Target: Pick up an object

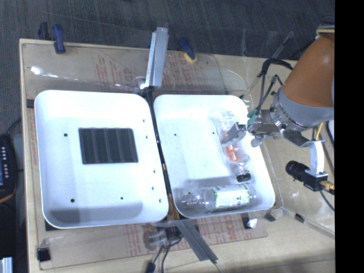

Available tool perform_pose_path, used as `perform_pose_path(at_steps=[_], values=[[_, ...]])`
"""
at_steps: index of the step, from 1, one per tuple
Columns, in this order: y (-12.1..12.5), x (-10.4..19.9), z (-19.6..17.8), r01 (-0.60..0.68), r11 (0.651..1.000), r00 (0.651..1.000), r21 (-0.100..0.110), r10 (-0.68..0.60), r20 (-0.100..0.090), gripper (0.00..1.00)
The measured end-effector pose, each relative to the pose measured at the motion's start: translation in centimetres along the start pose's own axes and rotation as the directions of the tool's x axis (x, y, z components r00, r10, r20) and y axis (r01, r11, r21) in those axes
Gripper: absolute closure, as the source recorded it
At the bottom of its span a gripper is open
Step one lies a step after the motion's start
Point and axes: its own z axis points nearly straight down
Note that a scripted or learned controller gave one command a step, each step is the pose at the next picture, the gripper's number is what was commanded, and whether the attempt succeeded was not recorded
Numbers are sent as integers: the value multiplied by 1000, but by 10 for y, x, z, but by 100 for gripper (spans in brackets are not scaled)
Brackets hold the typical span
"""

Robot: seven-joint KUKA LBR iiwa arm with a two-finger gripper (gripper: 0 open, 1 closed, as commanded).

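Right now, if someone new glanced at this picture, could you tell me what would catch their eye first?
Probably the arm, its orange band bulking in from the right, with its gripper at the right bin's right rim. Next, the dark slatted block lying alone in the middle of the left bin. Then the clear bottles: a large one along the right bin's front wall and a small one just left of the gripper.

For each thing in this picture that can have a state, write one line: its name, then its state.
Large bottle: lying on its side along the right bin's near wall.
Small bottle: lying in the right bin, black cap toward the large bottle.
Dark tray: flat in the left bin.
Gripper: at the right bin's right rim, by the small bottle.
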Motion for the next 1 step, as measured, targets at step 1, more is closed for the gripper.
perform_pose_path(at_steps=[1], values=[[18,-25,48,139,990,990,0,-139,-1,0]])
